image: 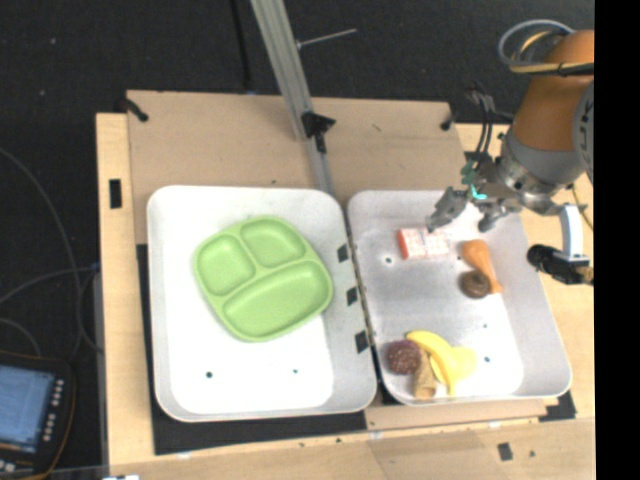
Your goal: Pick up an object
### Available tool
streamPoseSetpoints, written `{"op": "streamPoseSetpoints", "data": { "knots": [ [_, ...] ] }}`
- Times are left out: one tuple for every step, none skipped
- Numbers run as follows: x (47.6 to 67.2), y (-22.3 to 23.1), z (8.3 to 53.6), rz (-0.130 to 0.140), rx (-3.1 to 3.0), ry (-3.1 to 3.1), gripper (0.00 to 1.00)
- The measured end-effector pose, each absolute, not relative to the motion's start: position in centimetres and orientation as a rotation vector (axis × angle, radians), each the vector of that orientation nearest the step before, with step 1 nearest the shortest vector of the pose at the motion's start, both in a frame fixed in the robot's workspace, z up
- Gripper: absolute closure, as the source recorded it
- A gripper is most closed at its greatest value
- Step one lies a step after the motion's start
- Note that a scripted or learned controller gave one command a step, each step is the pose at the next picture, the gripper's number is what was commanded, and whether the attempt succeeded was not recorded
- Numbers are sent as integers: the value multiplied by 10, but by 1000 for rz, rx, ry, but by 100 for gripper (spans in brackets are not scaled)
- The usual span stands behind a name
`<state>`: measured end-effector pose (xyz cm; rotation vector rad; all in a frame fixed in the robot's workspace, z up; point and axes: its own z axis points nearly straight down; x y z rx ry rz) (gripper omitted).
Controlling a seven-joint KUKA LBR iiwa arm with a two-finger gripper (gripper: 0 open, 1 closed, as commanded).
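The gripper (468, 210) is hovering over the far edge of the right bin (540, 348), its two fingers spread apart with nothing between them. The red-and-white packet (422, 242) is lying flat on that bin's floor, just beside the lower-left fingertip and slightly nearer the camera. The orange carrot-like piece (480, 258) is resting near the gripper too, toward the bin's right side, with a brown round lump (475, 286) touching its lower end. At the bin's near edge, well apart from the gripper, a yellow banana (445, 355) is sitting against a dark reddish ball (403, 357). A green divided plate (262, 278) is lying in the left bin (180, 368).
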<state>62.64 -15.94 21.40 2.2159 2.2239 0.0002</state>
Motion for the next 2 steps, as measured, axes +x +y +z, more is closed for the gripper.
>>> {"op": "streamPoseSetpoints", "data": {
  "knots": [
    [628,-161,151,-6,2222,2223,0],
    [627,-162,99,-6,2223,2222,0]
  ]
}}
